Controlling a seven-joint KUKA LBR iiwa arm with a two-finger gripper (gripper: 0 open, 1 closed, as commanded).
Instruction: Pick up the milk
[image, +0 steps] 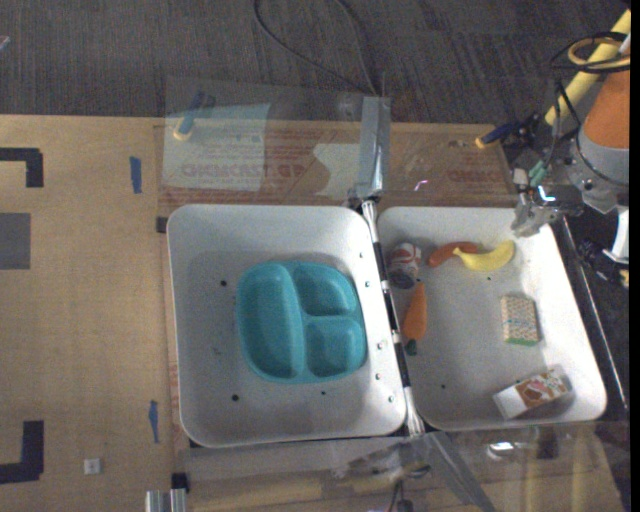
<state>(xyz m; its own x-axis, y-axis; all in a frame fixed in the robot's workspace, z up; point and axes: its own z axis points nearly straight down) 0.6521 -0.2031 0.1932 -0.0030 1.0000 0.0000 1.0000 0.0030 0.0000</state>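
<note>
Teal divided tray (298, 322) in white left bin (200, 250). Yellow banana (486, 257), orange carrot (415, 312), milk carton (533, 392) white with brown-red print (small checkered block (520, 319), pale green).

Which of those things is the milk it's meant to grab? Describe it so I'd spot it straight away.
Look in the right bin, down at its near right corner. The milk is a small carton lying on its side, white with a brown-red label. It is boxier than the patterned block above it.
</note>
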